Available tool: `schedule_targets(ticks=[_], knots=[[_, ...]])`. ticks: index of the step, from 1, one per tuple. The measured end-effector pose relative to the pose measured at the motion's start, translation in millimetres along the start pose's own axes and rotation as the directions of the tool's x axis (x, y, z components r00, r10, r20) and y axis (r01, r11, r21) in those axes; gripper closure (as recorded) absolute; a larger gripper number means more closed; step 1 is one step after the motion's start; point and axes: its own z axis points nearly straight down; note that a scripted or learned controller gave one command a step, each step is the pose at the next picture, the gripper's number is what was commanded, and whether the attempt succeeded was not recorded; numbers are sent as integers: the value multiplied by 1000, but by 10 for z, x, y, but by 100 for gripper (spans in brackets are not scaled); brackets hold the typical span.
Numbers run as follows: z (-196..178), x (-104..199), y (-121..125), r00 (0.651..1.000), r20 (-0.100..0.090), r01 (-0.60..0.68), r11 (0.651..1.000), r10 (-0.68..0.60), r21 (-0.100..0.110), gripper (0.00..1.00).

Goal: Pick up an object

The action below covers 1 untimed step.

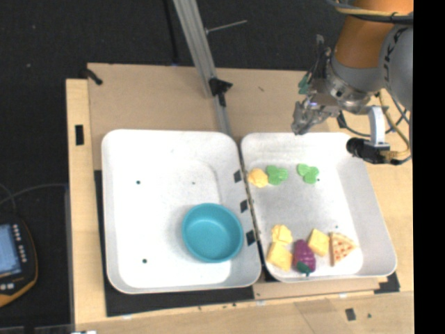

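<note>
Nearest the camera, along the near edge of the right bin (pixel 361 186), lay a cluster of toy foods: a yellow block (pixel 280 256) with a smaller yellow piece (pixel 281 233) just behind it, a purple grape bunch (pixel 304 255) touching the block's right side, a yellow cheese wedge (pixel 318 241) and, furthest right, a pizza slice (pixel 341 247). In the left bin (pixel 160 165), a teal bowl (pixel 211 232) sat upright near that bin's near right corner, close to the wall shared by the bins. Further back in the right bin, a small yellow piece (pixel 258 178) touched a green leafy piece (pixel 276 175), and a second green piece (pixel 307 173) lay apart to their right. Beyond the right bin's far rim, over the tan surface (pixel 139 96), hung the gripper (pixel 304 122), carried by the grey arm with its orange band (pixel 368 19) entering from the right. Its fingers pointed down; whether they were spread or pressed together could not be told, and nothing showed between them. A grey metal pole (pixel 198 44) slanted up from the far junction of the bins.
</note>
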Motion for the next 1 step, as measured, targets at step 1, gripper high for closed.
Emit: schedule_targets(ticks=[1], knots=[[149,520,54,1000,0,0,1000,0,1,100]])
